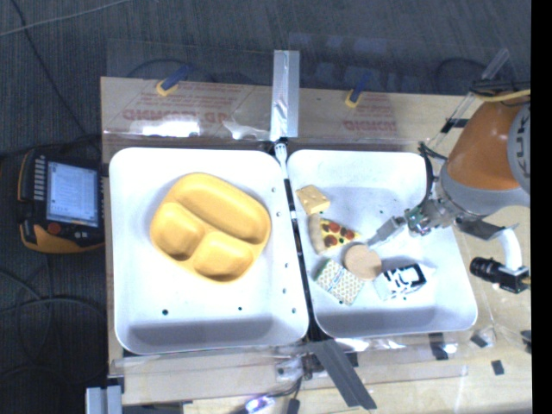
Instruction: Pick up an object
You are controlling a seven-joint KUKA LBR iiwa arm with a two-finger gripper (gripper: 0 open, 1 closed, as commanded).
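**Hand poised low over crowded right bin**

The hand (379,231) is seen reaching from the right into the right bin (448,304), its tip just above the round tan disc (362,261). Whether its fingers are apart or together cannot be told; they are too small and blurred. Nothing is seen held. The disc is packed against a pizza slice toy (332,231), a checkered packet (338,283) and a black-and-white card (402,279). A grasp may be spoiled by this crowding: a neighbour could be nudged or pinched instead. A large yellow object (210,224) lies in the left bin (138,317).
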